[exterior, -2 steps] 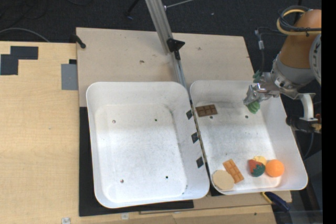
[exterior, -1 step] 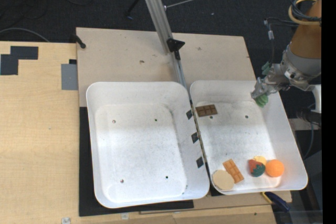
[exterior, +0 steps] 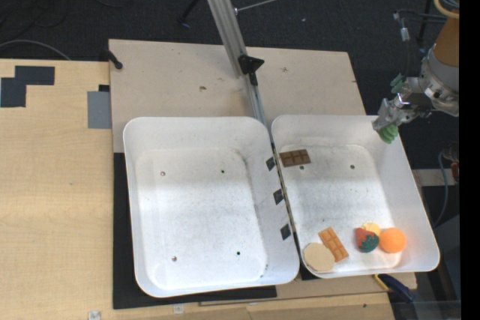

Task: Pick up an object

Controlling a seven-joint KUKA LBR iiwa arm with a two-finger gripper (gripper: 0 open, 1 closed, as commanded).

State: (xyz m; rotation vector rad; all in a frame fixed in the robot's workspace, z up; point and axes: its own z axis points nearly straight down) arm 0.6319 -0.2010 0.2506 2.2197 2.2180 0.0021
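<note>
A small green object (exterior: 388, 133) sits pinched between the fingers of the gripper (exterior: 390, 124), held above the far-right rim of the right bin (exterior: 420, 198) — the grey arm (exterior: 442, 79) reaches in from the right, wrist angled down and left. Well away, in that bin's near-right corner, lie an orange ball (exterior: 391, 240), a red-and-green piece (exterior: 366, 240), an orange wafer (exterior: 333, 244) and a tan disc (exterior: 319, 258); a brown chocolate bar (exterior: 294, 157) rests near its far-left edge. The left bin (exterior: 142, 161) offers a broad white floor.

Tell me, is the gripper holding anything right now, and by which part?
Cannot be told. The gripper is at the right bin's far right rim with something small and green at its tip, too small to identify as held.
</note>
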